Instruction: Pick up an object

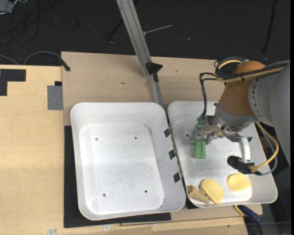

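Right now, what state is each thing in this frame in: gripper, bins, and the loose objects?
gripper: low in the right bin, at the green block's top end; grasp unclear.
green block: lying on the bin floor.
two yellow pieces: lying at the near edge, apart from each other.
tan scrap: lying in the near left corner.
right bin: holds every loose object.
left bin: bare floor showing.

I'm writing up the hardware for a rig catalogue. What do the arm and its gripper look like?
The arm is grey and bulky, with a rounded orange band above the wrist. Black and yellow cables loop around that band, and more trail below it. The gripper is a small metallic-grey assembly at the arm's end.
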Controlling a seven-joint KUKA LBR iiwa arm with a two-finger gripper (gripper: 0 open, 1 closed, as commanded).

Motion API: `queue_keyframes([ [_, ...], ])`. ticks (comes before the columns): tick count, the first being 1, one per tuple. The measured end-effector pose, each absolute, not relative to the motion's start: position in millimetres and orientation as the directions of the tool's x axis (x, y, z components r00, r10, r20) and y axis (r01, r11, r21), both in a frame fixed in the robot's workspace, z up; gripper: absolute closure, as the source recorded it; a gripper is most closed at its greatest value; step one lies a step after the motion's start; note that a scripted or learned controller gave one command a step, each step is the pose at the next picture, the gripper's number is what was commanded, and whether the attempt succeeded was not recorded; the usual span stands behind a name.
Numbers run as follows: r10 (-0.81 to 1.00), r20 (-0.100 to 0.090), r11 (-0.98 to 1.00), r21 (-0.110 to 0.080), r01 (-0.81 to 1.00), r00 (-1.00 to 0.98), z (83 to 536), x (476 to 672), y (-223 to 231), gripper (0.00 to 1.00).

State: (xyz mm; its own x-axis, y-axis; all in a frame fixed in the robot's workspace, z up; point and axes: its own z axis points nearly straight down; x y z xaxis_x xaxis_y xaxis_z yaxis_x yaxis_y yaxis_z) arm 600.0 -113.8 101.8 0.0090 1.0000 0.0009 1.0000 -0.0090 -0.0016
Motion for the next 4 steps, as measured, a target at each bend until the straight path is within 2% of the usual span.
queue_keyframes([
  [1, 1.0, 0.0, 0.0, 0.002, 1.0, 0.0, 155.9, 609.7, -110.8, 1.0],
  [3, 1.0, 0.0, 0.001, 0.001, 1.0, -0.001, 230.9, 608.2, -111.0, 1.0],
  [4, 1.0, 0.002, 0.003, -0.004, 1.0, -0.003, 221.8, 607.2, -59.1, 1.0],
])
